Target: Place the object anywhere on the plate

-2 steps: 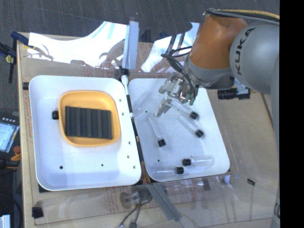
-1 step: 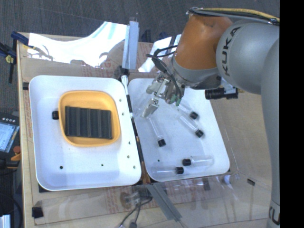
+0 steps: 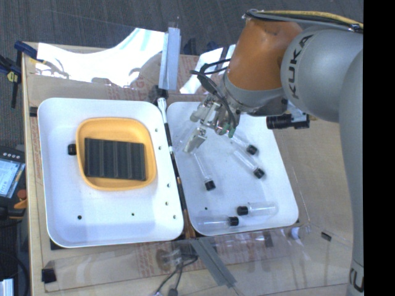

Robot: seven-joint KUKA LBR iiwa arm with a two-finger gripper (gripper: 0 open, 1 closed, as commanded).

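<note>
A yellow plate (image 3: 116, 131) lies in the left bin (image 3: 55, 214), with a dark ridged block (image 3: 115, 159) resting on it. Several clear tubes with black caps lie in the right bin (image 3: 281, 184). One tube (image 3: 202, 170) lies just below my gripper (image 3: 202, 134), which hangs low over the upper left part of that bin. Two more tubes (image 3: 250, 165) lie to its right, and two others (image 3: 259, 209) rest near the front wall. Nothing shows held in the gripper.
A small black piece (image 3: 71, 149) sits in the left bin beside the plate's left rim. The ridge between the two bins (image 3: 173, 165) runs just left of the gripper. White sheets and a grey bar (image 3: 170, 57) lie behind the bins.
</note>
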